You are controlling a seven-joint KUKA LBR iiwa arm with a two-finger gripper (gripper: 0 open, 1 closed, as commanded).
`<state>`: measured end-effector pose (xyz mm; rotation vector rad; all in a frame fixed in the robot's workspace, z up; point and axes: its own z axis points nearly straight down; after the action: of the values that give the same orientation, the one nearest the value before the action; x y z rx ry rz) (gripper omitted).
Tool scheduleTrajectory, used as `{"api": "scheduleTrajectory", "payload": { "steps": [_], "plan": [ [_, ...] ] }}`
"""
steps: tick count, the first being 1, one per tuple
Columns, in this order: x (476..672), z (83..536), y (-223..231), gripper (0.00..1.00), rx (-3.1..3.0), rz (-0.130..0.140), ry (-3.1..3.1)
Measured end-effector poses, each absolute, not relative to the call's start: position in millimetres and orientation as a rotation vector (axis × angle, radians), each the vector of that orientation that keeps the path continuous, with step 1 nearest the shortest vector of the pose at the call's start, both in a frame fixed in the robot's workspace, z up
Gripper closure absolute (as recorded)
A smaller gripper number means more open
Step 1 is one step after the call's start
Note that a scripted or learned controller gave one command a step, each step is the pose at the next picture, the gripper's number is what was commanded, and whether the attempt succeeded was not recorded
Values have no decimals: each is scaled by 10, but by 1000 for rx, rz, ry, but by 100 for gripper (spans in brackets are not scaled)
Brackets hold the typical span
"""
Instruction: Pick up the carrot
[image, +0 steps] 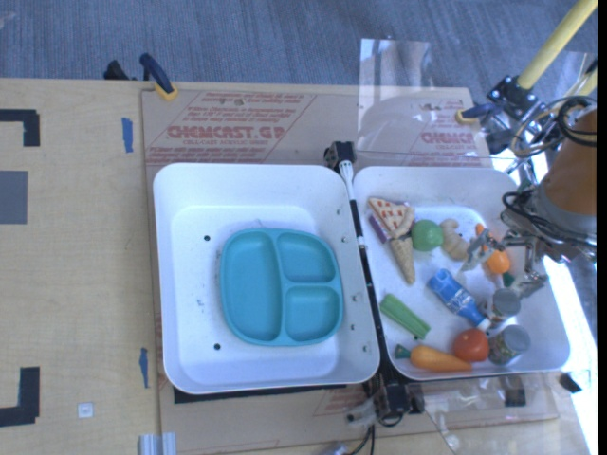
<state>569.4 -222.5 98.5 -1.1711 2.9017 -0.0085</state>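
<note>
The carrot (pixel 439 357), orange with a small green top at its left end, lies flat along the front wall of the right bin (pixel 555 322). A red tomato (pixel 470 345) touches its right end. My gripper (pixel 517 262) hangs over the right side of that bin, well behind and to the right of the carrot. A small orange toy (pixel 497 263) sits beside the gripper. Cables and metal parts hide how the gripper stands there.
The right bin also holds a pizza slice (pixel 391 216), a green ball (pixel 427 235), a cone (pixel 404 260), a blue bottle (pixel 453 297), a green stick (pixel 405 316) and a grey can (pixel 512 344). A teal divided plate (pixel 282 285) lies in the left bin (pixel 180 254).
</note>
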Motion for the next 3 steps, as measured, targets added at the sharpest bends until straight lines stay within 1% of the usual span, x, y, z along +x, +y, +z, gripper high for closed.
{"api": "scheduleTrajectory", "payload": {
  "steps": [1, 2, 3],
  "plan": [
    [5685, 891, -2230, 0, -1146, -2, 2915],
    [5666, 892, -2223, 0, -928, 0, 2991],
    [5532, 893, -2224, 0, -687, -2, 3052]
  ]
}}
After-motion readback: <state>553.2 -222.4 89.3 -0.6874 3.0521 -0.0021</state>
